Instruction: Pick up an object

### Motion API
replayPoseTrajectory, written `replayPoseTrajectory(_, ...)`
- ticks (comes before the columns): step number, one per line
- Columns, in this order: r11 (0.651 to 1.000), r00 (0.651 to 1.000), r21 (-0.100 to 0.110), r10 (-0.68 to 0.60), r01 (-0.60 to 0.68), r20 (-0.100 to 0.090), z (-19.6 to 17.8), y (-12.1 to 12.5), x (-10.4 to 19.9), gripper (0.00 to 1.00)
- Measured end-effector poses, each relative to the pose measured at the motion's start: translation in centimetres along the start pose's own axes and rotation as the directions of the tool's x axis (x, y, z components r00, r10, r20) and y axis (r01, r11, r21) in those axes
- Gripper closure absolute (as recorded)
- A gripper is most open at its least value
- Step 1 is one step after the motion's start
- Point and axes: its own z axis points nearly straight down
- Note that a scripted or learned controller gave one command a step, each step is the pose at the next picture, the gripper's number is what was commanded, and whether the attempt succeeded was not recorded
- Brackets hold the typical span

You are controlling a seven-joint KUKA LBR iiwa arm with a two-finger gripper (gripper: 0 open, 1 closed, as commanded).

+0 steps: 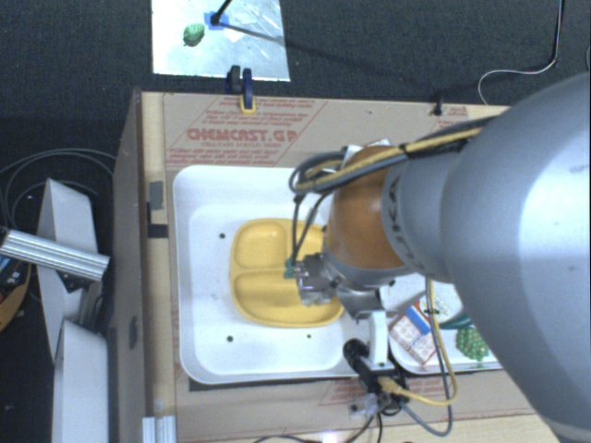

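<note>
A yellow two-compartment dish (268,273) lies in the left white bin (205,247). The grey arm with its orange band (365,224) reaches in from the right and hangs over the dish's right side. The gripper (312,286) sits low at the dish's right edge; the wrist and cables hide its fingers. In the right bin, partly under the arm, lie a small red-and-white box (413,335) and a green bumpy object (472,341).
The bins rest on a cardboard-lined bench (240,127). A metal rail (55,255) and white panels stand off the bench to the left. Cables loop over the front edge of the bench (397,395). A reflective sheet (220,26) lies on the floor behind.
</note>
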Motion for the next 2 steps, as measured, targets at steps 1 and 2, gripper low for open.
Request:
replayPoseTrajectory(1, 1.0, 1.0, -0.005, 0.001, -0.001, -0.002, 5.8, 0.2, 5.5, 1.0)
replayPoseTrajectory(2, 1.0, 1.0, -0.005, 0.001, -0.001, -0.001, 5.7, 4.8, 9.0, 1.0)
